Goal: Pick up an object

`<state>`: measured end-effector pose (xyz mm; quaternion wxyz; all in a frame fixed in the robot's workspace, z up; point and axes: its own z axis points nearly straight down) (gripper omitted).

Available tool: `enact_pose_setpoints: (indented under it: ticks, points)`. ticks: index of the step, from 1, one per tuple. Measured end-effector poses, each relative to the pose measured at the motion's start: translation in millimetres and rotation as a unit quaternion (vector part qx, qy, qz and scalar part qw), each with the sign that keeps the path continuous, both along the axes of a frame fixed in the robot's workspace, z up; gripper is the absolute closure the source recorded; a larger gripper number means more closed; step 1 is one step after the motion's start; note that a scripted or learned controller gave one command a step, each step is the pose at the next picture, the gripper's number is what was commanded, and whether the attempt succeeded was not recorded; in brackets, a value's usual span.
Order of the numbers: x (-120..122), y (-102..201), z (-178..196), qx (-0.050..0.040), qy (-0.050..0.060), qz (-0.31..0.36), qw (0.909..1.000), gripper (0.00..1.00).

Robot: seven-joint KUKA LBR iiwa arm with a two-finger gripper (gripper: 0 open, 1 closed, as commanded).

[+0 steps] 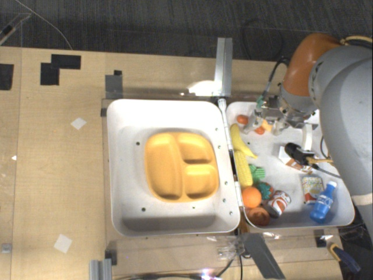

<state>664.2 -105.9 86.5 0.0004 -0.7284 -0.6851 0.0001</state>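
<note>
I hung my fingers over the right bin's far corner, near small red pieces; whether spread, I couldn't tell. Descent remained.

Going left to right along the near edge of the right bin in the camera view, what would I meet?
Orange → soda can → blue bottle.
</note>
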Motion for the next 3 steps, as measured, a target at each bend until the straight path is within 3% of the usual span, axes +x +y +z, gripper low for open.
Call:
enact_pose_setpoints:
  ticks: [1, 2, 3]
  points:
    - [-0.6, -2.4, 12.7, -0.0024, 0.003, 0.003, 1.0000, 1.00]
    - [4.4, -0.5, 21.2, -0.0007, 0.000, 0.054, 0.9985, 1.00]
    - [8.6, 63.9, 105.8, 0.0005, -0.009, 0.032, 0.9994, 1.00]
